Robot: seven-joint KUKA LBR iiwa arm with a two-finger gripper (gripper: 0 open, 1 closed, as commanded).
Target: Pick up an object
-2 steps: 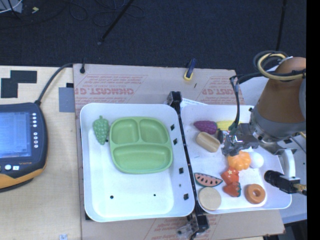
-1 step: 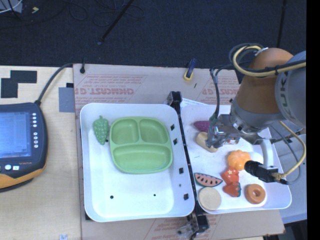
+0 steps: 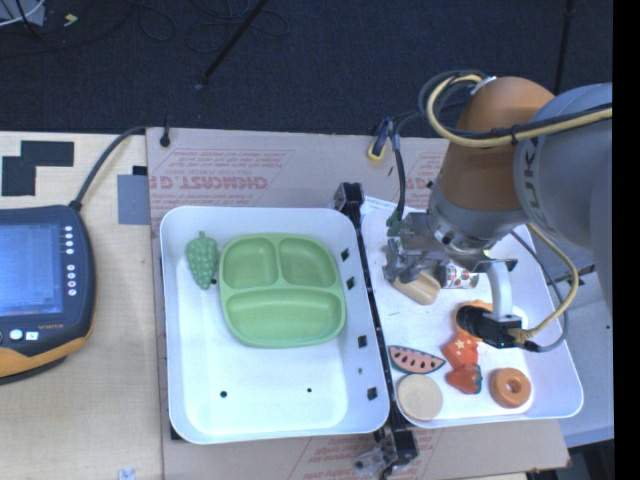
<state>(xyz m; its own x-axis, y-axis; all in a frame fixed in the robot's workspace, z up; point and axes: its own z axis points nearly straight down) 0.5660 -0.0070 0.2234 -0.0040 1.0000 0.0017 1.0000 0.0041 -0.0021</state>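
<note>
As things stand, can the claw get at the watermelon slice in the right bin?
Probably yes. The watermelon slice lies uncovered on the bin floor, just below the claw in the picture, with nothing on top of it; the round cracker sits close beside it.

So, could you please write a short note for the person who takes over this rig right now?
Claw: low in the right bin, over the tan block; whether it grips the block cannot be judged.
Right bin also has: watermelon slice, round cream disc, red pepper, donut.
Left bin: green divided plate, green grapes.
Done: nothing visibly lifted.
Left: secure one object and raise it.
</note>
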